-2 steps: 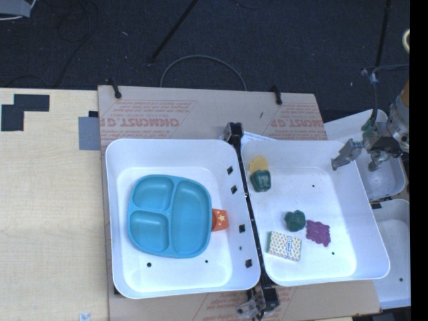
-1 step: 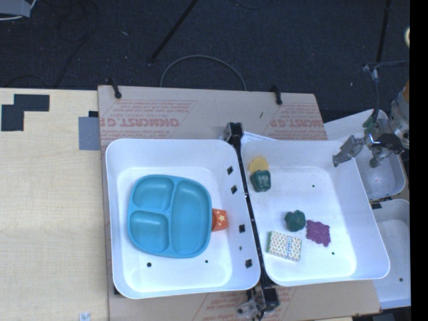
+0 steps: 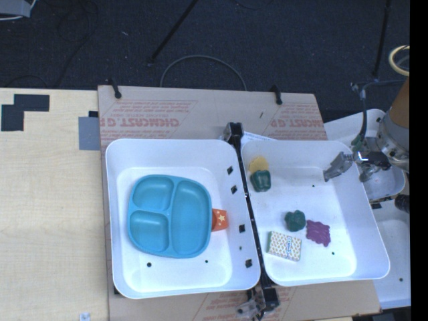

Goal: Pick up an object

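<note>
Nearest the camera, a small patterned card (image 3: 285, 245) is lying near the right bin's (image 3: 348, 273) front edge, beside green (image 3: 295, 220) and purple (image 3: 318, 232) toys. Nothing is being lifted yet; the gripper (image 3: 344, 164) is hovering over the bin's right rim, released and carrying nothing.

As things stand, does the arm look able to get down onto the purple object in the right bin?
Probably yes. The gripper sits over the right bin, up and right of the purple object, which lies flat on the floor. Only the dark green object lies close, on its left, seemingly apart.
</note>
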Robot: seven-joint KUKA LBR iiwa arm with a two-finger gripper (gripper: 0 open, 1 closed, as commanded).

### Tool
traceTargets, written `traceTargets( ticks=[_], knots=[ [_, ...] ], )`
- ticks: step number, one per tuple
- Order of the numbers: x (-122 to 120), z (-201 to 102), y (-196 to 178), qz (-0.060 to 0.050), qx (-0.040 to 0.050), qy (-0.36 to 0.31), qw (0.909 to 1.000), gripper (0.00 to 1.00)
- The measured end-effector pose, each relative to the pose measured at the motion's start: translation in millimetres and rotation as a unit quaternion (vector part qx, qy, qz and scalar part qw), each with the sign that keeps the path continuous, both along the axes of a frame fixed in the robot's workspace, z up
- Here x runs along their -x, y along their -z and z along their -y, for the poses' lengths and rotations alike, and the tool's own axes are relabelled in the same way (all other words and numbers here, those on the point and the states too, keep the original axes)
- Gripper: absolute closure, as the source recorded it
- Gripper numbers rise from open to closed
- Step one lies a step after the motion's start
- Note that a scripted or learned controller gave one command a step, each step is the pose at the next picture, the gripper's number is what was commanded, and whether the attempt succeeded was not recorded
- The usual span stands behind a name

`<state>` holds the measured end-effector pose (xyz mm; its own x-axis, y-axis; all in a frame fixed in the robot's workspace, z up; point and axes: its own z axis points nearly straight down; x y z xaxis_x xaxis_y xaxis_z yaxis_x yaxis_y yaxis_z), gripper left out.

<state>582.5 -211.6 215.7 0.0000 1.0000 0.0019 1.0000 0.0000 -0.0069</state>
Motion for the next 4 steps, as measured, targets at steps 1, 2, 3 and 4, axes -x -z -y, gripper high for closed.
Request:
traceTargets(
  ticks=[1,2,3,4],
  knots=[
    [-2.7,-6.3,44.6,0.001,-0.0001,-0.001,1.0000,0.00],
    [-3.5,-13.5,107.4,0.000,-0.0004,-0.002,1.0000,0.00],
    [-4.2,-12.1,93.7,0.002,0.0005,-0.001,1.0000,1.00],
    [-5.2,-7.9,50.9,0.004,0.0014,0.000,1.0000,1.00]
  ],
)
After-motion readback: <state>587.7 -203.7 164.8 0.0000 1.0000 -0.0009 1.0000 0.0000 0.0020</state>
